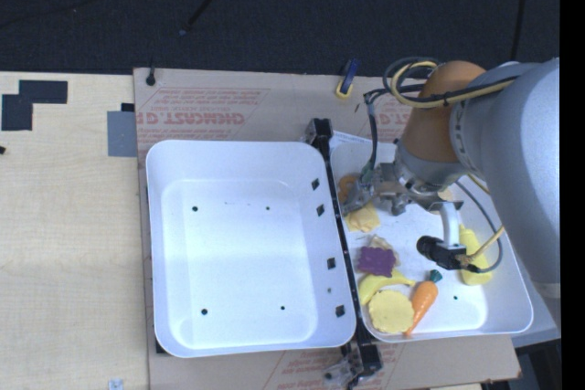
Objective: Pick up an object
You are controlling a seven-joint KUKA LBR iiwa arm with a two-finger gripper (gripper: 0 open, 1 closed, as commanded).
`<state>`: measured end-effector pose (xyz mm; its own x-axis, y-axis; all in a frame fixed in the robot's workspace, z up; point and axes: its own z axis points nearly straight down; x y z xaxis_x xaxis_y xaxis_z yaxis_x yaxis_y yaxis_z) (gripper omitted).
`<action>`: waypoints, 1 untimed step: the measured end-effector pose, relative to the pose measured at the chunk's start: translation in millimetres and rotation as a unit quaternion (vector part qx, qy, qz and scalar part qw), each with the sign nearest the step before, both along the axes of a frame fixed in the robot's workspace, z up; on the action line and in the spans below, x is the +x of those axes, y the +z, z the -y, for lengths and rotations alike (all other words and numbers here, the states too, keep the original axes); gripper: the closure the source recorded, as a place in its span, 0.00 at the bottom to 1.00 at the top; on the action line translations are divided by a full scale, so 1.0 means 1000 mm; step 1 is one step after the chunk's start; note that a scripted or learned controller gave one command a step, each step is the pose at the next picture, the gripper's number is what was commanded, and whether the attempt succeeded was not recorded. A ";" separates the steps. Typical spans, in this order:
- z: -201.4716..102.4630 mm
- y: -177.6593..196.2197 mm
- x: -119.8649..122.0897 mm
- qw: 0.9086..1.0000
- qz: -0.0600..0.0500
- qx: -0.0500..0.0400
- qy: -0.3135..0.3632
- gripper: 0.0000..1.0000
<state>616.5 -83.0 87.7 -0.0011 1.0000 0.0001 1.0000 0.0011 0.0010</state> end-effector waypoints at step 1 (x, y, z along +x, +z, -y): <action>-0.057 0.053 -0.005 1.000 -0.002 0.005 0.001 0.00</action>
